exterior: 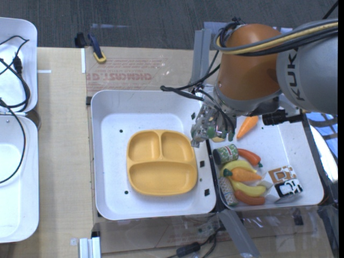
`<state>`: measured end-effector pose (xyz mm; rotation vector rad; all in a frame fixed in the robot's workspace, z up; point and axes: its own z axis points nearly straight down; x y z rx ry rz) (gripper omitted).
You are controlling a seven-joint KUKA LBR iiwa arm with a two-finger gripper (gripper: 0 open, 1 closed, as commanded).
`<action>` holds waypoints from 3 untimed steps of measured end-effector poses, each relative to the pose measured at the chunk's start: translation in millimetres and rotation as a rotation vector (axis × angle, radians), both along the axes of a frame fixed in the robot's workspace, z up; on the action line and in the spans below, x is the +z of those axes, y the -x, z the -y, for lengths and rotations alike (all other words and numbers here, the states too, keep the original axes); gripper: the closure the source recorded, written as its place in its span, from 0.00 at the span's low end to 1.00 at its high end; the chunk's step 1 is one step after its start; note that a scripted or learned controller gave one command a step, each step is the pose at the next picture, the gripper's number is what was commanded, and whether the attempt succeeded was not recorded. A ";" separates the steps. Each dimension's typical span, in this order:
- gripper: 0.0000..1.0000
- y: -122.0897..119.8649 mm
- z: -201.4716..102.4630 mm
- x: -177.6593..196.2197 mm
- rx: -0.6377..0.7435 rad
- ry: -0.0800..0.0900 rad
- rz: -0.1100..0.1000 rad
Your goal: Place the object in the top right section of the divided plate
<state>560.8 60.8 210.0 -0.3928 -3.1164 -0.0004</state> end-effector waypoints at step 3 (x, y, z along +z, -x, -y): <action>1.00 44.1 13.0 -18.6 0.800 -0.002 0.003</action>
